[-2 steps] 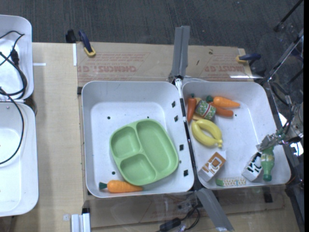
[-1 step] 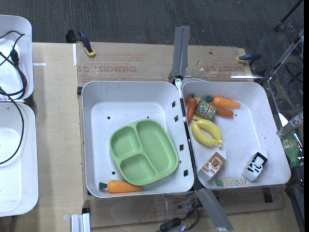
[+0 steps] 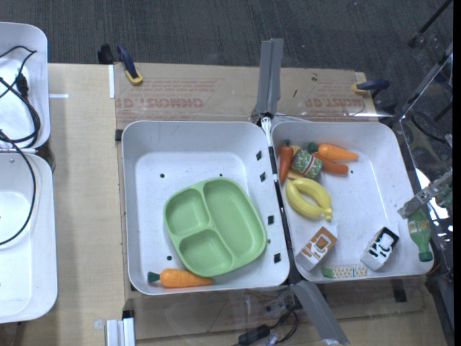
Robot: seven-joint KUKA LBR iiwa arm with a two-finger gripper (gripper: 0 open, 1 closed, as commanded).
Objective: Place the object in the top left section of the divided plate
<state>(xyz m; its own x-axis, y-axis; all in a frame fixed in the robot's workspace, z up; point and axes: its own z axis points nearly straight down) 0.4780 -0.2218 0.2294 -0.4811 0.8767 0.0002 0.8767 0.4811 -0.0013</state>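
Observation:
The green divided plate (image 3: 215, 226) lies in the left bin (image 3: 144, 193), its three sections bare. An orange carrot (image 3: 180, 278) rests in that bin's front left corner, just off the plate's rim. At the far right edge of the right bin (image 3: 374, 150), a grey part that looks like my gripper (image 3: 430, 197) hangs low. A green bottle (image 3: 421, 238) stands right below it, by the bin's right wall. I cannot tell whether the two touch.
The right bin holds two carrots (image 3: 335, 152), a red and green strawberry toy (image 3: 307, 164), yellow bananas (image 3: 310, 197), an orange juice carton (image 3: 317, 247), a black and white milk carton (image 3: 380, 248) and a small flat box (image 3: 344, 271). A grey divider post (image 3: 269, 78) rises between the bins.

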